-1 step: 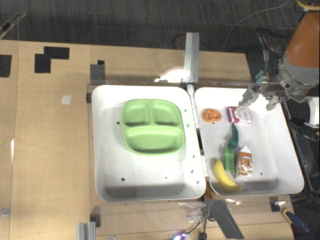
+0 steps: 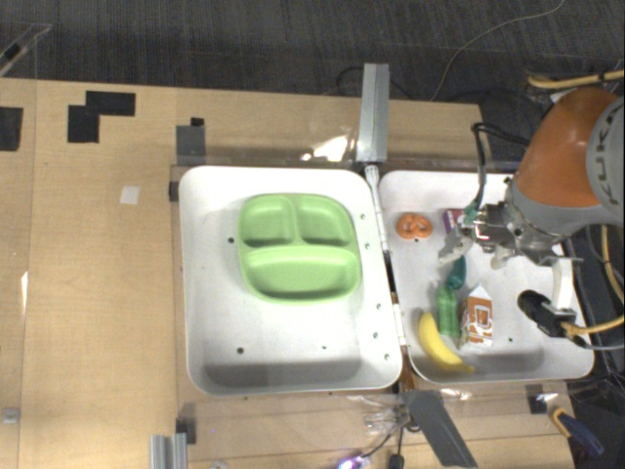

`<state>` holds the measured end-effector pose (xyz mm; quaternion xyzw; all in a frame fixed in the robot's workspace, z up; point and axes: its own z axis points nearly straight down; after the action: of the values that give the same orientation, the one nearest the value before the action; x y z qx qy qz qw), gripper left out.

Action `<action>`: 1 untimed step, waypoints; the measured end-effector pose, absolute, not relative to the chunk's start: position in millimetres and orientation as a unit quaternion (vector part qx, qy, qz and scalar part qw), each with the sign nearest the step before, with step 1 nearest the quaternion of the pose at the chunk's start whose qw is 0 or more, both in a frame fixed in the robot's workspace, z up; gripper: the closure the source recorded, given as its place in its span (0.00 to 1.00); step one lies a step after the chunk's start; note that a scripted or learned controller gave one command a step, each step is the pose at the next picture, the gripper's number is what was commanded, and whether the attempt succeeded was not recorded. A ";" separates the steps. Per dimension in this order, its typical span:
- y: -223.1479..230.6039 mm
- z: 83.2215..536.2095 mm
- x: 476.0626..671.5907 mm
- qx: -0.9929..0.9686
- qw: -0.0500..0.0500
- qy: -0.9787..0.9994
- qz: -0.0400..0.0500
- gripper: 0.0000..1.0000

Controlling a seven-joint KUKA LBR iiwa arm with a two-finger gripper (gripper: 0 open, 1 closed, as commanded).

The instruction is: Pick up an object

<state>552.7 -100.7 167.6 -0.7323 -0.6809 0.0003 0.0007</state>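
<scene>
Lying lengthwise up-down, green bottle (image 2: 448, 303), beside banana (image 2: 437, 341)

Bright, even light — perhaps slightly soft.

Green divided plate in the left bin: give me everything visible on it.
The green divided plate is a pale green, matte, plastic-looking tray with rounded corners. It has three compartments: two small ones on the far side, one wide one on the near side. It lies flat and upright on the floor of the left bin, roughly centred, slightly toward the far side. Nothing lies in it, and it sits apart from the bin walls.
</scene>
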 end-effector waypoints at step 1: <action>-127.4 90.2 561.0 -0.684 -0.004 -0.730 -0.005 0.00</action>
<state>561.0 -127.4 90.2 -0.6838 -0.7296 -0.0045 -0.0042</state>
